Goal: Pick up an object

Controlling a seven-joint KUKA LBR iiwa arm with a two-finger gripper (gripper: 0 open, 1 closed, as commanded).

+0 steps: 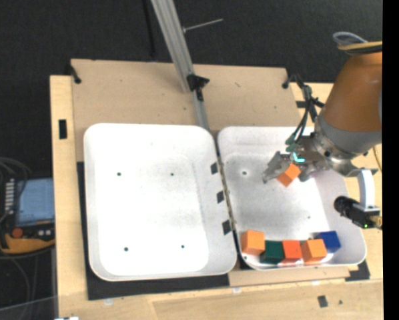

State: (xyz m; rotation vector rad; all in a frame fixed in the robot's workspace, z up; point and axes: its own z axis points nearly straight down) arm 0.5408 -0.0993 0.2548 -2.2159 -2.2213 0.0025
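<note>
Gripper (pixel 289 168) sits over the upper middle of the right bin (pixel 253 145), fingers clamped on an orange block (pixel 289 175) held betw. them, block tilted and apparently clear of the bin floor. Along the near wall of the same bin: a row w/ an orange block at left (pixel 254 241), green block (pixel 273 251), two more orange blocks (pixel 292 249) (pixel 313 249) and a blue block (pixel 329 240), packed side by side. Left bin (pixel 99 179) adjoins the right bin.
</note>
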